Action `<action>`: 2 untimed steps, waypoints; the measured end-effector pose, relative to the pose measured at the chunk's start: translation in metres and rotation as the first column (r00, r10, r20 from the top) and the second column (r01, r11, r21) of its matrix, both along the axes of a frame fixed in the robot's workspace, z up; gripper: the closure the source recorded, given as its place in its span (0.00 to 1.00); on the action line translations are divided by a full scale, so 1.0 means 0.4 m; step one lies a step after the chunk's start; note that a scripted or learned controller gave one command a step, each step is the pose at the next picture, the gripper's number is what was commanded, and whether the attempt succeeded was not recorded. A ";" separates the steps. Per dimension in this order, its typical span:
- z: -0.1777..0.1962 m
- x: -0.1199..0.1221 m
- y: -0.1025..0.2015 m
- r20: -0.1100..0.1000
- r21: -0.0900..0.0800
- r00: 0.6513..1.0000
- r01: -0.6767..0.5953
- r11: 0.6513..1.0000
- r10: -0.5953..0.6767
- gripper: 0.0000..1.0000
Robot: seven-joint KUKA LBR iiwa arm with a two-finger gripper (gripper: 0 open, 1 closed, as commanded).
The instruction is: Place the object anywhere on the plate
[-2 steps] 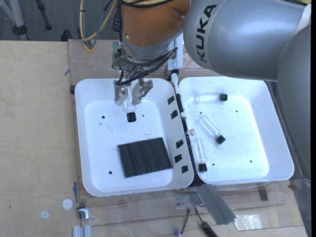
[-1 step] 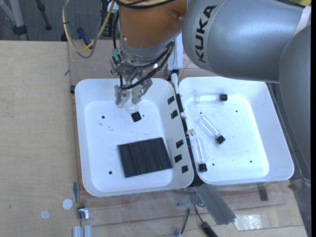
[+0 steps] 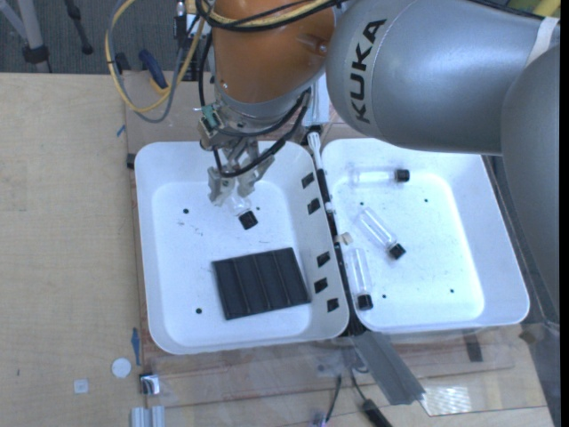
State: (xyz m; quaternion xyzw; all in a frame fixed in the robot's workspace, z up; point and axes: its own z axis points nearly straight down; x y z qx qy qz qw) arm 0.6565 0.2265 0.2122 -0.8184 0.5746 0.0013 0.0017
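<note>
My gripper (image 3: 231,192) hangs over the back part of the left bin (image 3: 169,238). A clear vial with a black cap (image 3: 248,220) slants down from between its fingers, cap end lowest, and the fingers look shut on the vial's clear body. The plate (image 3: 260,281) is a dark ridged rectangle lying flat in the front half of the same bin, a short way in front of the gripper and slightly right of it. The vial's cap sits just above the plate's far edge, apart from it.
The right bin (image 3: 462,301) holds three more clear vials with black caps (image 3: 378,176), (image 3: 380,236), (image 3: 358,278). Black clips line the divider (image 3: 322,238) between the bins. The big grey arm covers the upper right.
</note>
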 end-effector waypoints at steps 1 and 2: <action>-0.030 -0.031 -0.001 0.000 0.000 0.968 -0.249 0.968 0.249 1.00; -0.043 -0.046 0.000 0.003 0.000 0.742 -0.671 0.742 0.671 1.00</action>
